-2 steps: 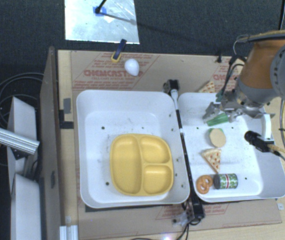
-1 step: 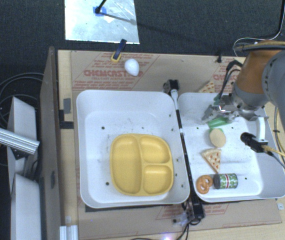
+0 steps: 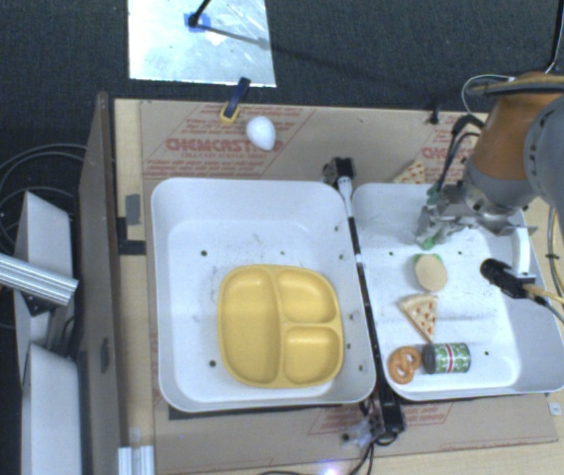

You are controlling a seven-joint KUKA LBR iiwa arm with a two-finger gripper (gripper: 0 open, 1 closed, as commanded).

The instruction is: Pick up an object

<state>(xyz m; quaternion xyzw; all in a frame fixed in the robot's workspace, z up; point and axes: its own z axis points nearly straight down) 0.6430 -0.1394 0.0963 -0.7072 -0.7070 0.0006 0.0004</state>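
My arm over the right bin, claw low at its far edge.

I saw the arm [image 3: 534, 146] reach in from the right, its claw [image 3: 438, 221] pointing down near the right bin's [image 3: 544, 364] far-left corner; I could not tell its state. The can [image 3: 446, 357] lay on its side by the near edge, long axis running left-right, touching the pretzel [image 3: 403, 365].

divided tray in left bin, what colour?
Yellow; the divided tray shows best in the camera view.

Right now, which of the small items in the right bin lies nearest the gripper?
The pale round piece, just below the gripper. The pizza slice, pretzel and green can lie farther toward the front edge.
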